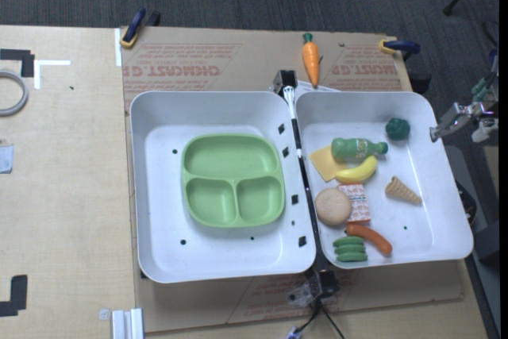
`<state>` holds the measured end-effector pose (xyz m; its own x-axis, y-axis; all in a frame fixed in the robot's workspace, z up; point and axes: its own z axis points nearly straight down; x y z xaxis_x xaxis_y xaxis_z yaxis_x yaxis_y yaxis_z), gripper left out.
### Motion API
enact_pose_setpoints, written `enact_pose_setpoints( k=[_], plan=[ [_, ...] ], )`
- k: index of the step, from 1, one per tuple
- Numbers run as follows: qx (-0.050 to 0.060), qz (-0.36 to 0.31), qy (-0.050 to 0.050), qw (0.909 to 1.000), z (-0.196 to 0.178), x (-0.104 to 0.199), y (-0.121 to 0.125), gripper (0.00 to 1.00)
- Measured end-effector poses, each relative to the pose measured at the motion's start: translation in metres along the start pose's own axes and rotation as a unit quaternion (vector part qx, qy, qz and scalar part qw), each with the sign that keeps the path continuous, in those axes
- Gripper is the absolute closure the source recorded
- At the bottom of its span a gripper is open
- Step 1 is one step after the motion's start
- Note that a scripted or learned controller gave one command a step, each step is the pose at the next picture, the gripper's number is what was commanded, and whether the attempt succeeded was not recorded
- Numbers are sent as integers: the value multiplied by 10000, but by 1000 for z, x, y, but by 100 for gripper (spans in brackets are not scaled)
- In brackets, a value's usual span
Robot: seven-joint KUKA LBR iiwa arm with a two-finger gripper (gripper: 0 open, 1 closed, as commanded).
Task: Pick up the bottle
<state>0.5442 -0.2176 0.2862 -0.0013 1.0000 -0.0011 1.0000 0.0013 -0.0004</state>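
Gripper (pixel 459 118) check-in first: I'm hanging right at the right rim of the right bin (pixel 444 194), near its far right corner. At this size and blur I honestly can't tell how wide I'm set. What I can say is that the bottle isn't in me.

The bottle (pixel 359 147) is lying on its side in the right bin's far half, roughly midway between the left and right walls, cap end pointing toward my side. It's well apart from me, so the whole approach is yet to come.

Now the stuff that worries me:

- Crowding. A banana (pixel 355 169) sits just beside the bottle on its near side, touching or close to it, and a yellow cheese slice (pixel 324 163) is tucked against its base end. If I come down a bit off, I'd guess I clamp the banana too, or land on it and shove everything sideways.
- Rolling. It's a round thing on its side on a smooth bin floor — a nudge from one side before the other makes contact could send it rolling away.
- A dark green lump (pixel 398 128) sits near the far right corner, between me and the cap. Cutting in low could knock it into the bottle.
- Grabbing the thin cap end instead of the body looks like a slip waiting to happen.

Coming straight down over the fat middle seems safest to me.
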Motion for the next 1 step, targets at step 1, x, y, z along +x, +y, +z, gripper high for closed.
enact_pose_setpoints(
  k=[1],
  plan=[
    [-4, -15, -8, 10000, -9, 0, 1, 100]
  ],
)
